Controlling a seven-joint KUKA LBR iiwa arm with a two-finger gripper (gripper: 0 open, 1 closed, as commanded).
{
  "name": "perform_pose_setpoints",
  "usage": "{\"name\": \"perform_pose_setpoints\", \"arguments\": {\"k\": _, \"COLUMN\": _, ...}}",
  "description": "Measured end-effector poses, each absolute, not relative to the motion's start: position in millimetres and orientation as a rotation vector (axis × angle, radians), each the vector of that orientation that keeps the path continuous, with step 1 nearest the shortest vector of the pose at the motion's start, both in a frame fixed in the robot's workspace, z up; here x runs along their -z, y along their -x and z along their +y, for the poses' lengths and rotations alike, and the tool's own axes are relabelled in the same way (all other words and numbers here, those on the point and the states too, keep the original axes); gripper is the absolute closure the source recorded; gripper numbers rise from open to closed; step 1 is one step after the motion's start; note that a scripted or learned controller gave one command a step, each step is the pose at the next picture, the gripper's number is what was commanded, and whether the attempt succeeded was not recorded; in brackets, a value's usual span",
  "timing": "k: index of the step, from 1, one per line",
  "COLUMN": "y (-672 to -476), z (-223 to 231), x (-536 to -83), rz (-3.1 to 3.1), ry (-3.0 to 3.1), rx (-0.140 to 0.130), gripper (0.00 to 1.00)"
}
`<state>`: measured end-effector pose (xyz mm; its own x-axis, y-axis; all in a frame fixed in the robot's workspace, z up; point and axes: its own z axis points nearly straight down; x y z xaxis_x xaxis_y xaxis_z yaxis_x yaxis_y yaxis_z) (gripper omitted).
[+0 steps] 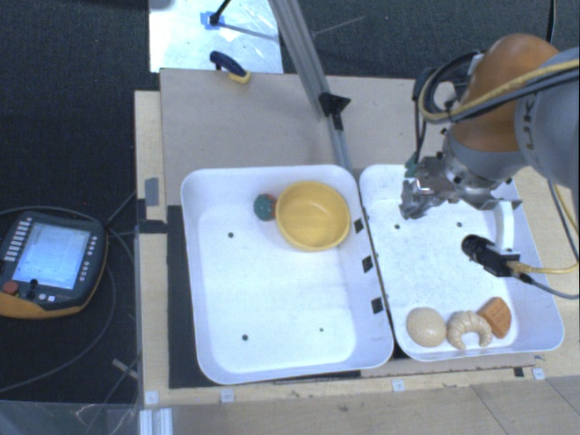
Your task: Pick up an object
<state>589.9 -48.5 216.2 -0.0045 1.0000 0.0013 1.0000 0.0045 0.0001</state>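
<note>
We see the gripper (412, 199) over the right bin (435, 261), its state unclear, and nothing is picked up yet.

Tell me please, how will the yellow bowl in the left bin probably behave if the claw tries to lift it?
The yellow bowl looks stiff and thin-walled, so probably light. Its rounded rim may slip from a pinch unless one finger goes inside. It sits upright and wide, so it should slide when pushed, not tip. The small green ball beside it could roll away if bumped.
</note>
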Motion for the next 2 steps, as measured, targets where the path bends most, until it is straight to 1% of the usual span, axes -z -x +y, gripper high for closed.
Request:
{"name": "perform_pose_setpoints", "arguments": {"k": 1, "y": -609.7, "z": 7.0, "x": -226.0, "rz": -2.228, "ry": 2.215, "rx": 0.004, "gripper": 1.0}}
{"name": "perform_pose_setpoints", "arguments": {"k": 2, "y": -615.0, "z": 60.0, "x": -235.8, "rz": -2.227, "ry": 2.216, "rx": 0.003, "gripper": 1.0}}
